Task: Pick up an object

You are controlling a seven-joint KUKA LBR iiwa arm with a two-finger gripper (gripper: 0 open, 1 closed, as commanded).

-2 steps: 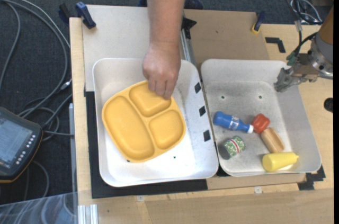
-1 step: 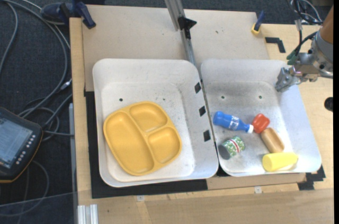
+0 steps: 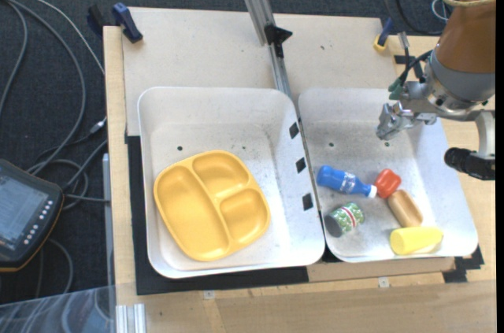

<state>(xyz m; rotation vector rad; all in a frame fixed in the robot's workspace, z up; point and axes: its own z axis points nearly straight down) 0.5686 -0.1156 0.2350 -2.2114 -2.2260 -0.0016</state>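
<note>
Crowding together: blue bottle (image 3: pixel 343 181), hot dog (image 3: pixel 404 207).

Glossy yellow plastic divided plate (image 3: pixel 211 203) in the lower left; matt, speckled white plastic bins (image 3: pixel 236 105); pale matt wooden bench (image 3: pixel 197 48); metallic silver gripper (image 3: pixel 389 123).

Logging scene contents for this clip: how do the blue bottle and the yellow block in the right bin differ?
The blue bottle is slim, blue with a white neck, lying mid-bin; the yellow block is stubbier, plain yellow, at the bin's near right corner. The bottle's tip meets a red piece; the block lies against a brown cylinder. Both lie flat.
</note>
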